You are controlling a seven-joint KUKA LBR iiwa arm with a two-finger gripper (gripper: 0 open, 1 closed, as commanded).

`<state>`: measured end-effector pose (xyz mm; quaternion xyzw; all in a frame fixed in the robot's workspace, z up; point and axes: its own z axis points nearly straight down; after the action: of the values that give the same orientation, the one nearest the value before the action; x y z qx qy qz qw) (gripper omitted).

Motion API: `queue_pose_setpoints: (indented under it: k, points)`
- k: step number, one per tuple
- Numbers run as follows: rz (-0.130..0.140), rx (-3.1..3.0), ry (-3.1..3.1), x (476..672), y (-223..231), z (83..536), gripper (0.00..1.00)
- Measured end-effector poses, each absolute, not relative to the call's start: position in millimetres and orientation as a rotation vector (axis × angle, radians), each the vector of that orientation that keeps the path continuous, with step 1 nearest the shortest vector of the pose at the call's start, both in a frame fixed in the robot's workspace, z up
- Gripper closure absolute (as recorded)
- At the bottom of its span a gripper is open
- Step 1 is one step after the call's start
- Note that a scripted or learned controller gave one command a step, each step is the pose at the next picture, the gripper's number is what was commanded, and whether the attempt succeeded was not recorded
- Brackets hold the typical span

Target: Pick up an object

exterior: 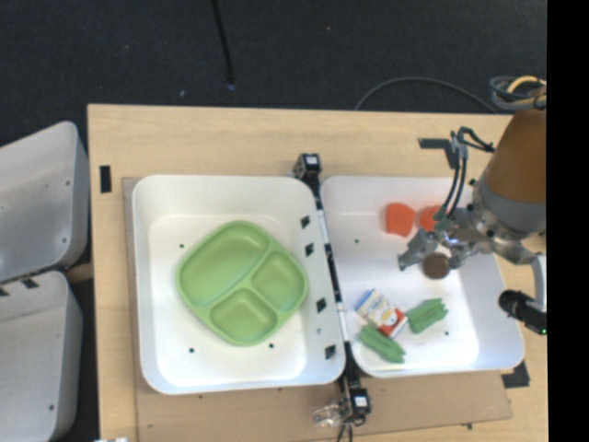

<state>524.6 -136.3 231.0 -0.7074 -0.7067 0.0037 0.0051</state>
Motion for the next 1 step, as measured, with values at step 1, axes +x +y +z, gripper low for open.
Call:
queue_pose_setpoints:
  k: [1]
  points:
    - [0.000,-2.220,-2.224,527.2,-136.0,237.5,0.00]
